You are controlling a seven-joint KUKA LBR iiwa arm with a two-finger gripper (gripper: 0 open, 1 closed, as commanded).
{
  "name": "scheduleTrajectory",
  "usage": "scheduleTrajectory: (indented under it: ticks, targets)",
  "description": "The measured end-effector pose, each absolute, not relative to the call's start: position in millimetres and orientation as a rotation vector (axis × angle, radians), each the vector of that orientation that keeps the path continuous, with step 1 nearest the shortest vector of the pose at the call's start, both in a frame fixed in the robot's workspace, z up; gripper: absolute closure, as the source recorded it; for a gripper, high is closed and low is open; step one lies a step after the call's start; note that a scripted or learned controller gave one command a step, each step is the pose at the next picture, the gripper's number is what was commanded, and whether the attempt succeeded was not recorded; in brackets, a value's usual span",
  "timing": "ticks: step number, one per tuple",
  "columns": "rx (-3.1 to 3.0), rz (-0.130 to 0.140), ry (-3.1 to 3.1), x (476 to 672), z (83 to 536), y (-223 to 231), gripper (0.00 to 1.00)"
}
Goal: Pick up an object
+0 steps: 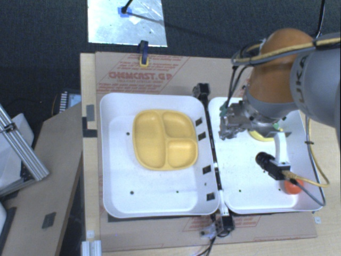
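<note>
Jaws over right bin [242, 193], grip unreadable, half-hidden yellow object [260, 136] beside, axis unclear

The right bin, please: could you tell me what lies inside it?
A yellow thing, partly under the arm, and a small orange-red thing; the arm covers the far end.

Two bins side by side on a cardboard sheet [144, 71]. In the left bin [114, 196] a divided plate [164, 140] sits about mid-bin, slightly toward the back. The right bin [240, 196] has a small round thing [292, 186] near its front right corner and another item [261, 136] further back, half tucked under the arm [277, 84]. The gripper [228, 124] hangs over that bin's back left part.
</note>
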State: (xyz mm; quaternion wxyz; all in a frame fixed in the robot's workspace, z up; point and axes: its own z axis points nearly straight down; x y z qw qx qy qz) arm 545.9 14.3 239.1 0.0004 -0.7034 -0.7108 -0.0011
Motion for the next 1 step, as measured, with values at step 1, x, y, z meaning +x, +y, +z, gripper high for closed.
scheduleTrajectory:
  ticks: [1]
  targets:
    - [-2.208, -0.004, -2.233, 543.3, 238.1, 73.1, 1.00]
